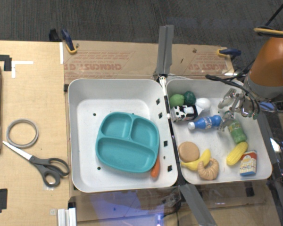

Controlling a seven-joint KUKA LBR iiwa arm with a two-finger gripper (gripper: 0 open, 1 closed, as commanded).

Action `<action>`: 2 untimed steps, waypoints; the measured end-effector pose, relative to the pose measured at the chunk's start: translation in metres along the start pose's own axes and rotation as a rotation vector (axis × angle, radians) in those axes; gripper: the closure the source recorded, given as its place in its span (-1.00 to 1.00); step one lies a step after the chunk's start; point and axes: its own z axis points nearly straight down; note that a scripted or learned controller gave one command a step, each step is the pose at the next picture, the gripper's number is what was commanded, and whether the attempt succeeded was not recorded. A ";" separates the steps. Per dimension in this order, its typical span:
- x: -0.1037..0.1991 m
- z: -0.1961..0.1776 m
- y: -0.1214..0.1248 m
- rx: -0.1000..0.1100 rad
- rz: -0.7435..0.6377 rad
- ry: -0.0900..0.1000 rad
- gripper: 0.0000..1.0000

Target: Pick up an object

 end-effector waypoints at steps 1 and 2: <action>-0.009 0.000 0.015 0.000 0.057 0.000 -1.00; -0.011 -0.011 0.015 0.000 0.055 -0.006 1.00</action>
